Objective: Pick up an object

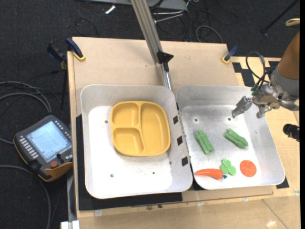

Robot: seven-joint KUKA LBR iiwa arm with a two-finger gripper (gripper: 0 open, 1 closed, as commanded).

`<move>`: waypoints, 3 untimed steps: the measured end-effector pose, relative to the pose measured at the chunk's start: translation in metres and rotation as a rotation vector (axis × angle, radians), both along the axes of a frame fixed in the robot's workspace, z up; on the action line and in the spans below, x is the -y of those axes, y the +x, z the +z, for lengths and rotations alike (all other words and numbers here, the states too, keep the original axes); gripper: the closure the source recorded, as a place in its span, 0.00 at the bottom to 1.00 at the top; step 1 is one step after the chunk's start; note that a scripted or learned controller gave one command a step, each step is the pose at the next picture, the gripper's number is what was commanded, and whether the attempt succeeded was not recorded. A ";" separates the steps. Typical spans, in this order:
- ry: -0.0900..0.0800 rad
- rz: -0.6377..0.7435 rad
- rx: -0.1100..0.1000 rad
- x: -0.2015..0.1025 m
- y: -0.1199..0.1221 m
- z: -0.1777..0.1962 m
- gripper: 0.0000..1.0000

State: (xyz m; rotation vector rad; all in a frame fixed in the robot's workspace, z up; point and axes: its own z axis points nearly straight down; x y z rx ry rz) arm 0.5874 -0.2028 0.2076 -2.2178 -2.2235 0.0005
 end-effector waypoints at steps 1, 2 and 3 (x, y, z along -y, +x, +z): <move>-0.001 0.001 0.001 0.000 0.000 0.000 0.00; 0.001 -0.002 -0.004 -0.003 0.000 -0.064 0.00; -0.002 -0.002 0.001 -0.003 0.001 -0.114 0.00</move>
